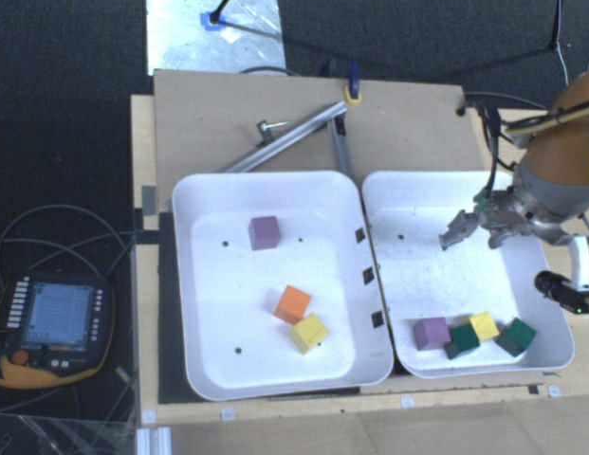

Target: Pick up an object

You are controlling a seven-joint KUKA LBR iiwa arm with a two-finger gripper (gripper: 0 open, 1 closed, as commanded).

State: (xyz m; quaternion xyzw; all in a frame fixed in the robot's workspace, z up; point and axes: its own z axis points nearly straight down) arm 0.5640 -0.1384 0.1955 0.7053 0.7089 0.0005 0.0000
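1. You see two shallow white bins side by side on the bench: the left bin (194, 254) and the right bin (536, 282).
2. The arm (564, 150) comes in from the right side of the view, grey with an orange part above the wrist, and it stands over the upper right part of the right bin.
3. The gripper (476, 230) hangs over the upper middle of the right bin. Its two fingers are spread apart, and you can see nothing between them.
4. In the right bin, four blocks lie in a row along the near wall: a purple block (431, 333), then a dark green block (461, 340), then a yellow block (483, 326) and a second green block (516, 336).
5. The purple block and the dark green block are just beside each other, and the yellow block touches the dark green one. The second green block is near the yellow one.
6. All four are well apart from the gripper, nearer to you than the gripper is.
7. In the left bin you find a purple cube (264, 232) alone in the upper part.
8. Lower in the same bin, an orange cube (292, 303) and a yellow cube (309, 333) sit touching at a corner.
9. To the left of the bench, a control pendant (52, 328) with a lit screen lies on the dark floor with its cables.
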